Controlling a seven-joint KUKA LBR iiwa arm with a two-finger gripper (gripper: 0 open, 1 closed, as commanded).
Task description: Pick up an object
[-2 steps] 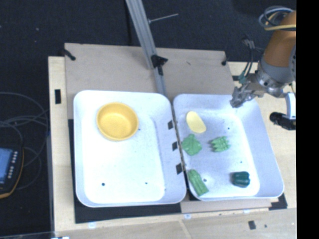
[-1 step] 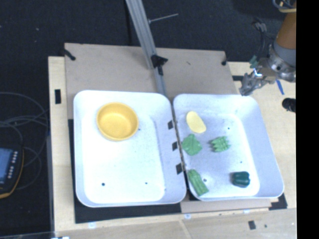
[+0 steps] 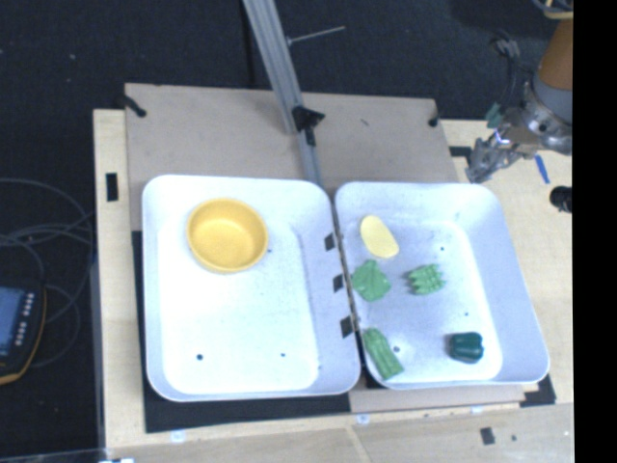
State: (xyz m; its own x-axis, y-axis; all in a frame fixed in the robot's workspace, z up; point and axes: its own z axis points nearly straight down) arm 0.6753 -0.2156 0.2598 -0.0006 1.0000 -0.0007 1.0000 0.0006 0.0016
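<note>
Nearest the camera, along the front of the right bin, lie a long green piece by the front-left corner, its long axis running front to back with a slight slant, and a dark green block toward the front right. Behind them sit a green lump and a spiky green piece, then a yellow piece nearest the back. Across the divider, the left bin holds a yellow bowl. Beyond the right bin's back-right corner hangs the end effector, outside the bin; whether it is apart or together cannot be told. Every candidate lies forward and left of it, the yellow piece and spiky piece probably closest. Both bins rest on a pale bench, with a slanted metal rail and dark floor behind.
</note>
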